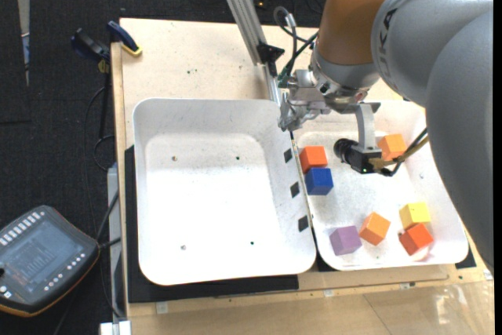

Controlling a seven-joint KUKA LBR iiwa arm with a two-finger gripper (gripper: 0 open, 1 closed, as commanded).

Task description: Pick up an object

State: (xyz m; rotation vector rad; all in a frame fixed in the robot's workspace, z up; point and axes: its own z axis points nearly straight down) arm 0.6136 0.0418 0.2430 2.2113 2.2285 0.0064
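Observation:
Several small cubes lie in the right bin [451, 251]. An orange cube [314, 157] sits just above a blue cube [319, 181] near the bin's left wall. Another orange cube [391, 145] lies further right, partly behind a black cable fitting. Along the front sit a purple cube [345, 240], an orange cube [376, 228], a yellow cube [415, 213] and a red-orange cube [416, 238]. My gripper [295, 115] hangs at the back left of the right bin, above and slightly left of the first orange cube. Nothing shows held in it.
The left bin [157, 255] lies beside the right one, their walls meeting under the gripper. A slanted metal rail [239, 0] runs down to the gripper area. A teach pendant [39, 259] sits at the lower left, and a blue clamp [110, 43] at the bench's back-left corner.

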